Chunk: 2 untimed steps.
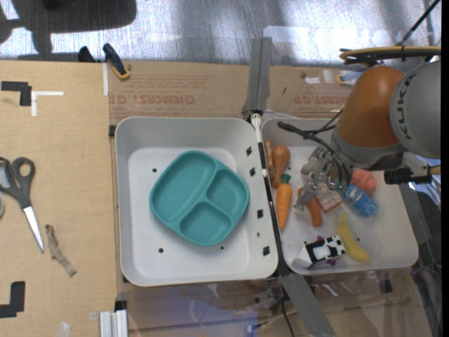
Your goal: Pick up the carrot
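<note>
Tool [317, 176] hovers in the right bin [393, 258] just beside the carrot [283, 202]; its grip perhaps empty, cannot tell.

Grey carpet [210, 12] — sunlit patches, chair base [70, 2]

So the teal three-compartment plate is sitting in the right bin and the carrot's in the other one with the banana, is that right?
Not quite. The camera view shows the teal three-compartment plastic plate in the left white bin, not the right one. The rest holds: the orange tapered carrot lies in the other bin, the right white bin, with the yellow toy banana.
</note>
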{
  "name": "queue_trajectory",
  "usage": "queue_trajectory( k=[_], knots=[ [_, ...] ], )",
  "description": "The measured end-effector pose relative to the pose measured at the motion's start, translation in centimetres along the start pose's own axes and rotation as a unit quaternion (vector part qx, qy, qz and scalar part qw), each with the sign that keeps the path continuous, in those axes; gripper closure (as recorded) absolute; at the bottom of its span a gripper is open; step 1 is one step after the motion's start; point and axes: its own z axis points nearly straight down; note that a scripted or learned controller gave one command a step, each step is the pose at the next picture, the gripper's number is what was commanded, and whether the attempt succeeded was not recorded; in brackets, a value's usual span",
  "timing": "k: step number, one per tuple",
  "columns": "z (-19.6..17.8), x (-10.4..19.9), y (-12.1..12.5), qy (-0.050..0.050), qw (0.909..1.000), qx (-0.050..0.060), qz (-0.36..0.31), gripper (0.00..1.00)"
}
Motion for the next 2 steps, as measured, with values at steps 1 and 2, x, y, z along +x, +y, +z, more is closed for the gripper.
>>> queue_trajectory(
  k=[1, 2],
  knots=[
    [0.16, 1.16, -0.18, 0.002, 0.9995, 0.001, 0.033, 0.0],
    [-0.79, 1.06, -0.15, 0.0, 0.9995, 0.001, 0.031, 1.0]
  ],
)
